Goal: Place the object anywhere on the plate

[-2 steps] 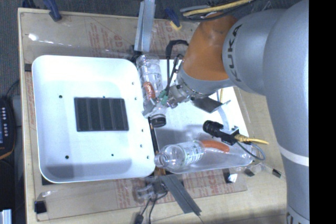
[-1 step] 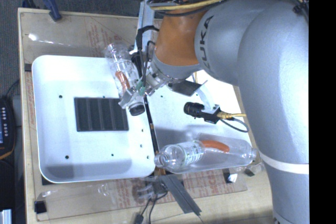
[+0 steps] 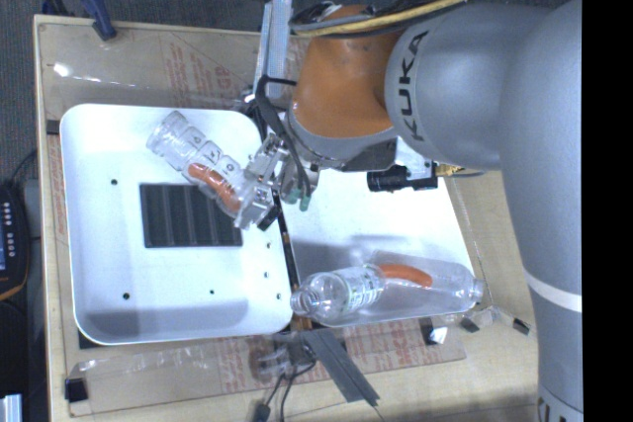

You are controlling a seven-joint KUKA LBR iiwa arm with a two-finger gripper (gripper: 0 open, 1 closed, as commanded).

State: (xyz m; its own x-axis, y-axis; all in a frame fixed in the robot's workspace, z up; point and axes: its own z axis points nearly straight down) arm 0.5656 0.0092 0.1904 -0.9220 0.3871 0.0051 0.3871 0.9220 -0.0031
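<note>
The dark ribbed plate (image 3: pixel 188 215) lies flat on the floor of the left bin (image 3: pixel 74 212). The task's thing, a clear bottle (image 3: pixel 188 143) with an orange patch at its lower end, lies on a slant just above the plate's upper right corner. Its orange end reaches over that corner while its clear end points up and away from the plate. The gripper (image 3: pixel 262 188) sits right of the plate, against the bottle's orange end. Whether it is clamped on the bottle or only pressed beside it I cannot tell.

That doubt is the main risk. If the grip is slight or only at the tip, the long bottle could swing or slip out when lifted. It is also round and smooth, so once let go it may roll off the plate onto the bare bin floor. A release made too far up from the plate would leave most of the bottle off it.

Far up and left of the plate, a blue clamp (image 3: pixel 99 15) grips the bench edge, well clear of the work. Right of the plate runs the wall shared with the right bin (image 3: pixel 435 242), and the gripper works close to it — a wide swing could knock it. Below and right of the plate, a second bottle (image 3: pixel 346 292) lies in that bin, out of the path. The arm (image 3: pixel 465 84) hangs over the space right of the plate.
</note>
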